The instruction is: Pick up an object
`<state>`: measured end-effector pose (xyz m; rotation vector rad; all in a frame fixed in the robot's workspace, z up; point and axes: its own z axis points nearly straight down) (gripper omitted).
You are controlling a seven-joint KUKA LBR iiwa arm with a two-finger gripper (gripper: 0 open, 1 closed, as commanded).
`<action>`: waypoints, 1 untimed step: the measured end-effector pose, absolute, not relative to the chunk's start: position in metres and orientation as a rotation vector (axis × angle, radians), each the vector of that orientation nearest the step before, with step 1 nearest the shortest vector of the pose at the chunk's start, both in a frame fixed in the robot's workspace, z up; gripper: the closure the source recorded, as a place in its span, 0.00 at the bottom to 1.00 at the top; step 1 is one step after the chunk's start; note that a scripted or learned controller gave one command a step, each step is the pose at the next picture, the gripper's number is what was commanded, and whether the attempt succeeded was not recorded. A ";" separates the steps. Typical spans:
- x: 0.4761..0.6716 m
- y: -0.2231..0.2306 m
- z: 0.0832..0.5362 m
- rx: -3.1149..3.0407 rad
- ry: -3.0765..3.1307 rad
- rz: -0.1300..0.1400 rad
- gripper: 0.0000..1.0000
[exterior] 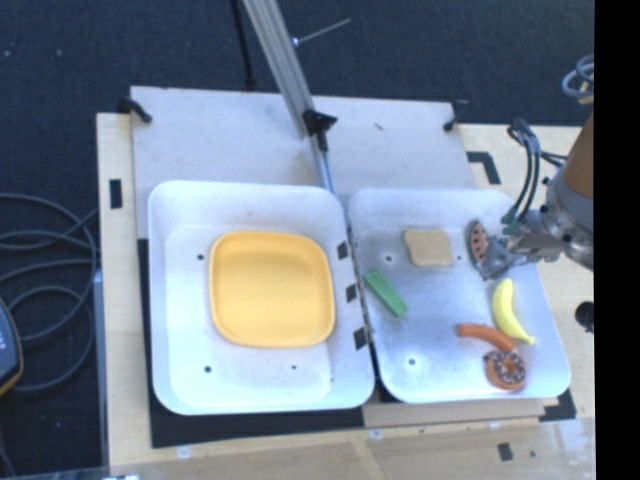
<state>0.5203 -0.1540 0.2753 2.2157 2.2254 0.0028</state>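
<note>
From my seat I see the gripper (497, 258) at the right bin's (440, 383) far right edge, hanging just over a watermelon slice (477, 240), with the arm running off the view's right side. The gripper is small and partly blurred against the slice, so I cannot tell whether it is released or clenched, nor whether it touches the slice.

Just below the gripper lies a yellow banana (511, 312). Nearer the front are an orange-red carrot or sausage (486, 335), which I cannot name for sure, and a chocolate doughnut (506, 369) touching its end. A tan slice of bread (429, 247) sits to the left of the gripper, and a green block (384, 293) lies near the divider.

The left bin (180, 218) carries a yellow square plate (270, 288). The tabletop (230, 128) beyond shows a slanted metal rail (280, 48).
</note>
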 end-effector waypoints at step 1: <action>0.520 -0.112 0.272 2.218 2.224 0.001 1.00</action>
